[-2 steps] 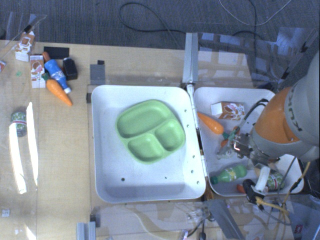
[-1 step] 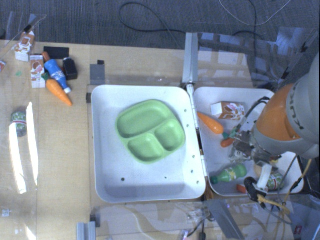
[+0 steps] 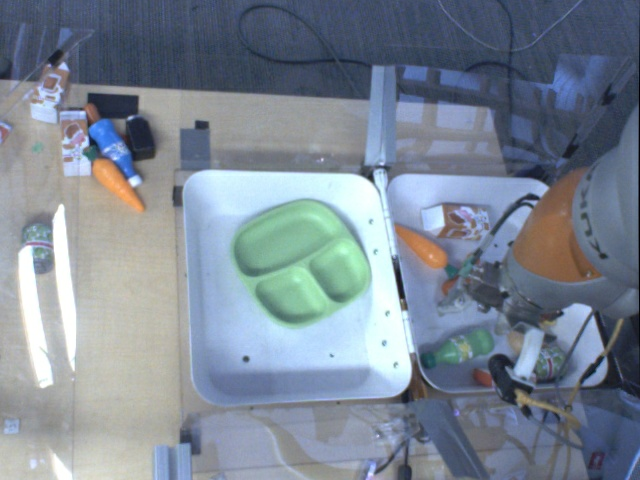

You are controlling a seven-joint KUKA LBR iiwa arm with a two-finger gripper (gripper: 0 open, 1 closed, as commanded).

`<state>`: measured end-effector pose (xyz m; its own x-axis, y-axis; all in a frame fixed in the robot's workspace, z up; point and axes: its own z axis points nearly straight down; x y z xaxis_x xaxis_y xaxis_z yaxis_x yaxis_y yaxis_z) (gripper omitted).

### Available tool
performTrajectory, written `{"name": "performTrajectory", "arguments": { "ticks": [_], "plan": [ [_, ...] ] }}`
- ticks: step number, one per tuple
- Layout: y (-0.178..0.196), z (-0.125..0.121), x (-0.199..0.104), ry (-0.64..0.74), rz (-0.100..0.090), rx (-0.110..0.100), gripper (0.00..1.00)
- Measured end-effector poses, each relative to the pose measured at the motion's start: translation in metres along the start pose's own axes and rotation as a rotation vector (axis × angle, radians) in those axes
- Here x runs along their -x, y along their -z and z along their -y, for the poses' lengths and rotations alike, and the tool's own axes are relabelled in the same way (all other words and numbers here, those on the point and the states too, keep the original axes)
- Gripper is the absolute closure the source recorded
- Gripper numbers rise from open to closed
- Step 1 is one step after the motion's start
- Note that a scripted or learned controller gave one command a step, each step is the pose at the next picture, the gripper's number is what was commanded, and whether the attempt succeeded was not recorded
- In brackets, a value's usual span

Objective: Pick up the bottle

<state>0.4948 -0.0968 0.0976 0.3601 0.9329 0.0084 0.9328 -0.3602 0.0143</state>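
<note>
The green bottle (image 3: 462,348) is lying on its side in the right bin (image 3: 520,190), close to that bin's near wall. The pincer (image 3: 468,290) is hanging over the same bin, between the orange carrot (image 3: 420,247) and the bottle. It is near the bottle but, as far as the slanted view is telling, apart from it. The bottle is lying free on the bin floor. Whether the pincer is spread or pressed together I cannot tell, since the wrist of the grey arm (image 3: 560,243) is covering its tip.

Several things are looking risky from here. The bottle is round and lying flat, so a descent that is landing off its middle is likely to be nudging it into a roll instead of closing on it. It is sitting close to the bin wall, which is leaving little room on that side and inviting a scrape against the rim. A small red thing (image 3: 483,376) is lying just beside it and could be getting caught or pushed along. The carrot and the small carton (image 3: 455,220) are sitting on the pincer's other side, so a drift that way is risking the wrong grab. The left bin (image 3: 210,358), with its green divided plate (image 3: 300,261), is lying well clear of all this.
</note>
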Motion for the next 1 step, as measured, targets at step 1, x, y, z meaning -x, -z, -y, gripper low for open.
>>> {"name": "performTrajectory", "arguments": {
  "ticks": [1],
  "plan": [
    [0.0075, -0.0011, -0.0014, 0.008, 0.000, -0.001, 1.00]
  ]
}}
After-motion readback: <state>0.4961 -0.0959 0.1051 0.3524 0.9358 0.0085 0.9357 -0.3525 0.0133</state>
